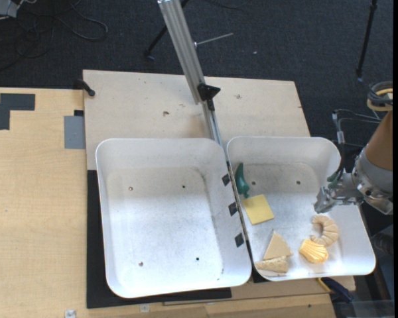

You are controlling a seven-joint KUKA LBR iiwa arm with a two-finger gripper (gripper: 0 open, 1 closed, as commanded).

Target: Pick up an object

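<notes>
Two white bins (119,152) on a wooden bench (33,197); pincer (324,203) state unclear.

This is a robotics lab or test cell, not a home. A plain plywood bench (252,101) carries two shallow white bins (119,154) side by side, with an aluminium extrusion mast (184,48) rising from behind them. Loose cables (60,15) trail over dark carpet (285,25) past the bench's far edge, and a stand leg (369,28) rises at the far right corner.

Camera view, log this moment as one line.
end effector over right bin | above croissant | nothing gripped | left bin
</notes>
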